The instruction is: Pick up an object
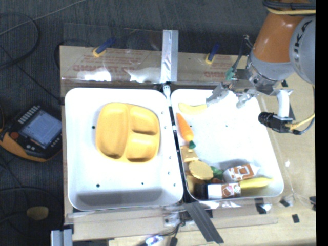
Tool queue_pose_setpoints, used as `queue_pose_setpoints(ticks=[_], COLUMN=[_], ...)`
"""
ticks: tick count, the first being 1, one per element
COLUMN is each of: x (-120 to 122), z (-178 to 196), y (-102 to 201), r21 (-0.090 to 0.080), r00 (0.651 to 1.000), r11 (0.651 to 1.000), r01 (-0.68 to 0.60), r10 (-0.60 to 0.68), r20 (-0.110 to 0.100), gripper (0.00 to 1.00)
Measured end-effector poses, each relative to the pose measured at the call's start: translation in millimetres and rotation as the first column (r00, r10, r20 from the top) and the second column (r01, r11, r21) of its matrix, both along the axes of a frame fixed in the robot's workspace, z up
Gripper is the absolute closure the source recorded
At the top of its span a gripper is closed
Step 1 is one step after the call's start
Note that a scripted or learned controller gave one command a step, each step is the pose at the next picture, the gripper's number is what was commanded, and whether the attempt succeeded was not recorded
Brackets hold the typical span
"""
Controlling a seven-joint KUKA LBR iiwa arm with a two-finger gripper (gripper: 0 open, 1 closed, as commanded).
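Near edge of the right bin (266,152): a small bottle (224,190), a banana (254,184), a carton (239,172) and round pieces lie crowded together. The carrot (184,127) lies alone against the left wall; it looks light, rigid and smooth, best taken across its thick middle. Far side: the gripper (229,96) hovers, fingers spread and empty, well apart from the carrot, to its right.

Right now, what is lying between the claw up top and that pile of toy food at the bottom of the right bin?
In the camera view, bare white bin floor separates the end effector from the pile.
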State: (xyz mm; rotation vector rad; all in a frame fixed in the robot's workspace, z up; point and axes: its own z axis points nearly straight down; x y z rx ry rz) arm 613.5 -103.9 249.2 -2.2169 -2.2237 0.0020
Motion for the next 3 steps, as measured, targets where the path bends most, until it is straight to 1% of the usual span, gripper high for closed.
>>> queue_pose_setpoints(ticks=[1, 2, 3], x=[-15, 38, -23], z=[-155, -160, -159], y=[10, 10, 5], r21=[-0.001, -0.001, -0.002], r00=[0.998, 0.994, 0.989], r11=[0.998, 0.994, 0.989], r01=[0.057, 0.113, 0.147], r10=[-0.057, -0.113, -0.147], r20=[0.001, 0.008, 0.010], gripper=[0.00, 0.00, 0.00])
